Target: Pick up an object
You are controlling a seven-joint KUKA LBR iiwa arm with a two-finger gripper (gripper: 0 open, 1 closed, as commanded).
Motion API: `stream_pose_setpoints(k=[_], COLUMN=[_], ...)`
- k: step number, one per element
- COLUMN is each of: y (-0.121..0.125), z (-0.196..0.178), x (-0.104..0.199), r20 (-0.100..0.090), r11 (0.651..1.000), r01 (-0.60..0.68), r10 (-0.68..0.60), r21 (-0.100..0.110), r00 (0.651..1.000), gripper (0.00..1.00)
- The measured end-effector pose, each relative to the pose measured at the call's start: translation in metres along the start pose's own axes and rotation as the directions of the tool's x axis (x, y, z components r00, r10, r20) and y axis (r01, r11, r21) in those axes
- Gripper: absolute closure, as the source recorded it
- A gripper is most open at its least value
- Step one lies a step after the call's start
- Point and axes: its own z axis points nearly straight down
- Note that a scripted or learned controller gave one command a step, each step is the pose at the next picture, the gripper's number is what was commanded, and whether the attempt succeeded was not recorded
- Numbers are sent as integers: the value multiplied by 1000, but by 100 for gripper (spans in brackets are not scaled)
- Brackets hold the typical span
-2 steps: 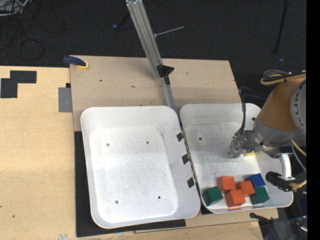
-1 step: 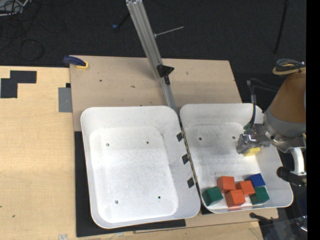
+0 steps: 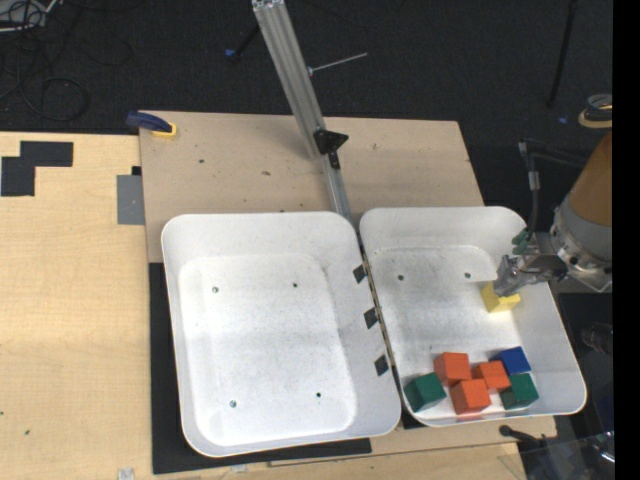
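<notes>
**Seven blocks, and one yellow one by the arm**

Seven small blocks sit in the right bin point(image 3: 440, 228). The yellow block point(image 3: 501, 300) lies by itself near the right wall. The gripper point(image 3: 512, 276) hangs just above it, at its top edge. It looks like the tips are touching the block, but the view is too small and dark there to be sure. I cannot tell if the fingers are apart or together, and I cannot see the block between them, so I would not say it is held.

The other blocks are bunched at the front of the same bin: three orange blocks point(image 3: 470, 378), two green blocks point(image 3: 425, 391) and a blue block point(image 3: 514, 359). They touch each other. The left bin point(image 3: 200, 243) sits beside it on the worktop point(image 3: 250, 158).

What could go wrong? The gripper seems to sit over the block's back edge, not its middle. If it closes there, the block may tip or pop out. If it pushes down, the block may slide to the wall. The wall is close, so a fingertip could bump it too.

I can read no words, brands or labels anywhere.
</notes>
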Motion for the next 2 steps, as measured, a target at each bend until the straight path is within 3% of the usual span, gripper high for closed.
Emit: stream_pose_setpoints(k=[1, 2], y=[0, 9], z=[-21, -24], x=[-1, 61], r20=[-1, -4], r11=[1000, 1000], r01=[7, 15], r10=[-7, -15], r21=[2, 5], r00=[1000, 1000], gripper=[100, 100])
